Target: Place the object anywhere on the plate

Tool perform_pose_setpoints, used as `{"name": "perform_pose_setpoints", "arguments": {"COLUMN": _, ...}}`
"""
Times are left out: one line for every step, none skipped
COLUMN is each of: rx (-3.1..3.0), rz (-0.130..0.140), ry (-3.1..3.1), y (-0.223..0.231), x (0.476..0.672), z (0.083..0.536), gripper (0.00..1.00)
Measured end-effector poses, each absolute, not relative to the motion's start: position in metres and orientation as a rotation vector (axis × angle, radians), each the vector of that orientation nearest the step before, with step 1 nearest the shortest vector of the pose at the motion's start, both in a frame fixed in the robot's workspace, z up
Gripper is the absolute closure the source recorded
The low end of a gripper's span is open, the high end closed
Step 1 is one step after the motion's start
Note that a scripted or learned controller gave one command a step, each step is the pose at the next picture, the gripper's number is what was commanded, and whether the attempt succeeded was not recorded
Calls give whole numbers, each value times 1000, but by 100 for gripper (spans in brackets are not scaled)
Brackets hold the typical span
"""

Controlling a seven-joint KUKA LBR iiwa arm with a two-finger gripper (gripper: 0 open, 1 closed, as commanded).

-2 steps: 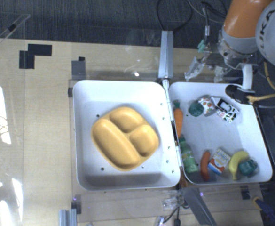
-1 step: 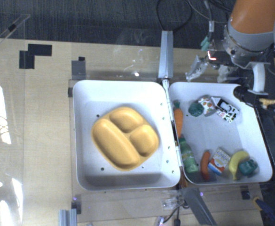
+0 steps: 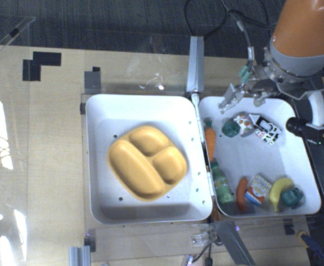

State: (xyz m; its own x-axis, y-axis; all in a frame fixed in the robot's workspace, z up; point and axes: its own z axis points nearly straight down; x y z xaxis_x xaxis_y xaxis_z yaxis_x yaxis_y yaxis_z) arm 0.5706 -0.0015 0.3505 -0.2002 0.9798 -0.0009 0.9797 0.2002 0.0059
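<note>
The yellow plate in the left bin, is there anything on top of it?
Nothing lies on the yellow plate; all three of its sections are bare. It sits in the left bin, and it covers the bin floor beneath it.

— What is the plate (image 3: 147, 162) made of?
— Plastic by the look of it, yellow, smooth, with a soft sheen on its three hollows.
— And the bins?
— The left bin (image 3: 98, 148) and right bin (image 3: 303, 165) look like smooth white plastic, slightly glossy. The divider (image 3: 195, 65) between them is brushed grey metal.
— The bench (image 3: 34, 165)?
— Pale wood grain under a clear glossy sheet that throws glare.
— The toys?
— The banana (image 3: 279, 190) and carrot (image 3: 210, 140) look like shiny moulded plastic. The carton (image 3: 257, 190) seems printed card.
— The arm (image 3: 306, 21)?
— A smooth orange shell, satin, and grey metal at the gripper (image 3: 235, 95).
</note>
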Motion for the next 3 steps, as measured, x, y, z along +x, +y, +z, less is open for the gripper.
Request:
{"name": "perform_pose_setpoints", "arguments": {"rx": 1676, "rz": 7, "ry": 2650, "y": 1, "x": 567, "z": 323, "gripper": 0}}
{"name": "perform_pose_setpoints", "arguments": {"rx": 1583, "rz": 7, "ry": 2704, "y": -20, "x": 552, "z": 345, "gripper": 0}}
{"name": "perform_pose_setpoints", "arguments": {"rx": 1446, "rz": 7, "ry": 2781, "y": 43, "x": 515, "z": 361, "gripper": 0}}
